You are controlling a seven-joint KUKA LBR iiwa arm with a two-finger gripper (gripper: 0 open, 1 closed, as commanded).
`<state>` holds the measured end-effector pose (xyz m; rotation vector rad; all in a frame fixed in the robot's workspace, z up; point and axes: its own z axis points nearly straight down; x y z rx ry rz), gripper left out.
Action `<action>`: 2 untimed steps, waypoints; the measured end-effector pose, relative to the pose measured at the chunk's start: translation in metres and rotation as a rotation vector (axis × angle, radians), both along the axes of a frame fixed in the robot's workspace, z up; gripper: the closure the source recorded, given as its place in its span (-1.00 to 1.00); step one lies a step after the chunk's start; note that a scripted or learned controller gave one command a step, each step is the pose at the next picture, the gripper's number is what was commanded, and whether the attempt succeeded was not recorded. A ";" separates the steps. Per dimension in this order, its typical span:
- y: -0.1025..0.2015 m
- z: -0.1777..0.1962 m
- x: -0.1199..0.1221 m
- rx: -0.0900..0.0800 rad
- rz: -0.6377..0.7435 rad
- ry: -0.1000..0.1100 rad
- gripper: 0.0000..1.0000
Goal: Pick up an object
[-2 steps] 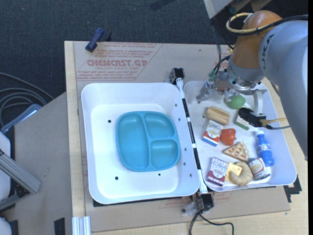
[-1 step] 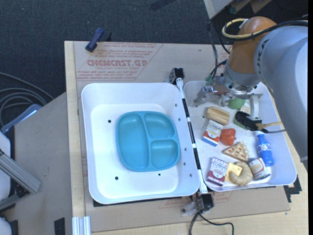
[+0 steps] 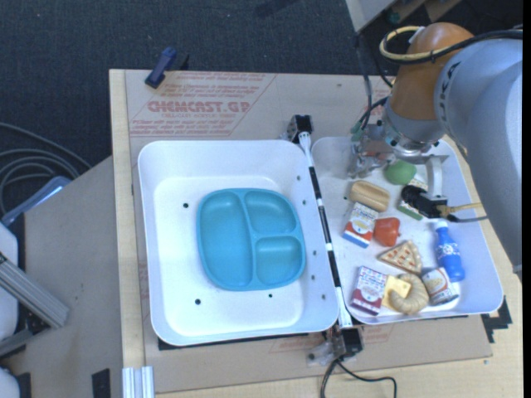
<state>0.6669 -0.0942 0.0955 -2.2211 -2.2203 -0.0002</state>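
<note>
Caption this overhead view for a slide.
Gripper poised over toy food in the right bin; blue divided plate sits in the left bin.

Dark blue-grey carpet (image 3: 75,31) surrounds the brown surface (image 3: 207,102), with looped grey cables (image 3: 33,172) lying on the floor at left.

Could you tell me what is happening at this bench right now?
The grey arm reaches in over the far end of the right bin, its pincer low beside a green item and a bread roll. Nothing is visibly lifted. The left bin holds a blue divided tray.
</note>
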 end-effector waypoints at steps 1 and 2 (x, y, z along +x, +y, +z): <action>0.000 0.000 0.000 0.000 0.000 0.000 -1.00; 0.000 0.010 0.000 0.000 0.000 -0.001 1.00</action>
